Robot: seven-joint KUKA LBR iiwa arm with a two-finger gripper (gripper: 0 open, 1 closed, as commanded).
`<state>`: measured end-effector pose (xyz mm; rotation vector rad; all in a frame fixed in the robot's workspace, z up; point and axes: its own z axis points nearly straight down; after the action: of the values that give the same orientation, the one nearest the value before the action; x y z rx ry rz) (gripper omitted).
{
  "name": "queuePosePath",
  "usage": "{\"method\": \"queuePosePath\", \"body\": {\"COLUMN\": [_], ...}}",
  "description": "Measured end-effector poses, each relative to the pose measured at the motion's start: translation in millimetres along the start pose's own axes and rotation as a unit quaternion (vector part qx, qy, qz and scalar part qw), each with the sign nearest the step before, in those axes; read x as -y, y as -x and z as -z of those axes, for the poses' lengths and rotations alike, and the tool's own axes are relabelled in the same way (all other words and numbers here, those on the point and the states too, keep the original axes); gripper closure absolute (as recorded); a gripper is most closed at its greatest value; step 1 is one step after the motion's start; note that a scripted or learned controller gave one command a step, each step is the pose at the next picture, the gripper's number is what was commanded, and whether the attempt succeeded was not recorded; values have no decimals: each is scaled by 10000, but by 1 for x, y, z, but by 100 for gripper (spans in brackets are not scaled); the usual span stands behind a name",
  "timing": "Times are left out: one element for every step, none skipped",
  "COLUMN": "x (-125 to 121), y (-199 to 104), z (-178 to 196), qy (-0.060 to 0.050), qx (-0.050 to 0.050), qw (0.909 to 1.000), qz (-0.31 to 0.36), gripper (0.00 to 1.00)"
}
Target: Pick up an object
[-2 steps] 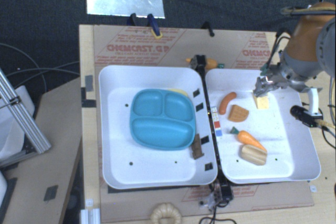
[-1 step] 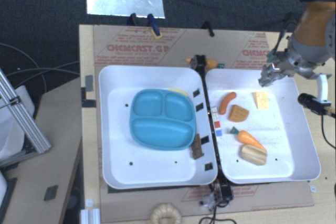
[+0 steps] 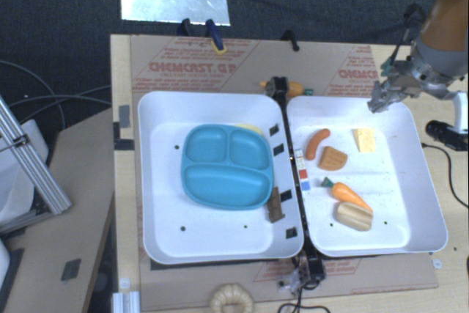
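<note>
In the right bin [image 3: 410, 179] lie a red sausage [image 3: 316, 143], a pale yellow cheese wedge [image 3: 364, 140], a brown toast piece [image 3: 333, 158], an orange carrot [image 3: 348, 193] and a tan bread roll [image 3: 354, 217]. My gripper [image 3: 381, 101] hangs over the bin's far right corner, above and to the right of the cheese wedge. Nothing shows between its fingers.
The left bin [image 3: 165, 157] holds a blue sectioned plate [image 3: 227, 166] with a yellow item [image 3: 251, 129] peeking out behind it and a small brown piece [image 3: 275, 206] at its near right. Black clips line the divider [image 3: 293, 157] between the bins. A cable [image 3: 440, 134] lies right of the bins.
</note>
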<state>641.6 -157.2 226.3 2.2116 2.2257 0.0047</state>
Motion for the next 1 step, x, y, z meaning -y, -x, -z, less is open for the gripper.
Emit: {"method": "queuePosePath", "body": {"x": [38], "y": [-31], "z": [10], "qy": [-26], "qx": [-5], "qw": [10000], "qz": [3], "gripper": [100]}}
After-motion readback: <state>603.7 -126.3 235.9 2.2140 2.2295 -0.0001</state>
